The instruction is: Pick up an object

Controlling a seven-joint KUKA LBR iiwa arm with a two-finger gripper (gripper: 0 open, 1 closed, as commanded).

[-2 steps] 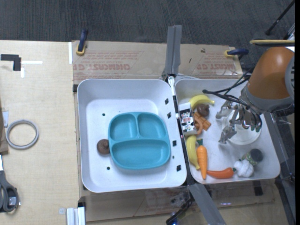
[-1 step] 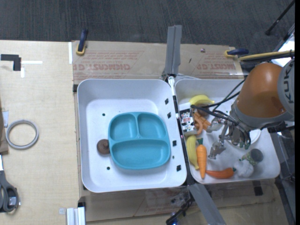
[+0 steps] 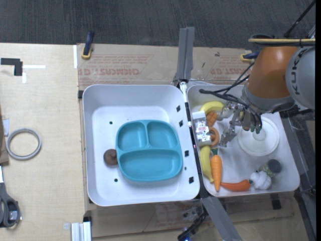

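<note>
Camera view, fixed above bench, angled down on 2 shallow white bins set side by side.

Left bin [image 3: 95,149]: holds 1 teal divided plate [image 3: 149,150] with 3 compartments, roughly centred on the bin floor. Just beside the plate's left edge, touching or nearly so: 1 small brown round object [image 3: 110,157].

Right bin [image 3: 286,177]: holds the cluster of pickable items. Along the left wall, from top down: 1 yellow banana [image 3: 211,107], 1 small white carton with red print [image 3: 200,127], 1 orange ring-shaped item [image 3: 214,137] partly hidden, a 2nd yellow banana [image 3: 204,162], and 1 orange carrot [image 3: 216,170] lying lengthwise beside that banana. Along the near wall: 1 red-orange chili-shaped item [image 3: 235,186], touching 1 white lumpy object with a green tip [image 3: 261,179]. Near that: 1 small dark grey round object [image 3: 273,165]. In the right half: 1 white round dish [image 3: 261,137], partly covered by the arm.

Arm [image 3: 273,79]: enters from the right, orange band above the wrist, over the right bin's upper half. Gripper [image 3: 235,127] positioned low, between the carton cluster and the white dish. Finger state: cannot be told, as cables and metal parts clutter the tip. Nothing visibly between the fingers.

Bench outside the bins: 1 grey tape ring [image 3: 22,143] at far left, scissors [image 3: 7,210] below it at the left edge.
</note>
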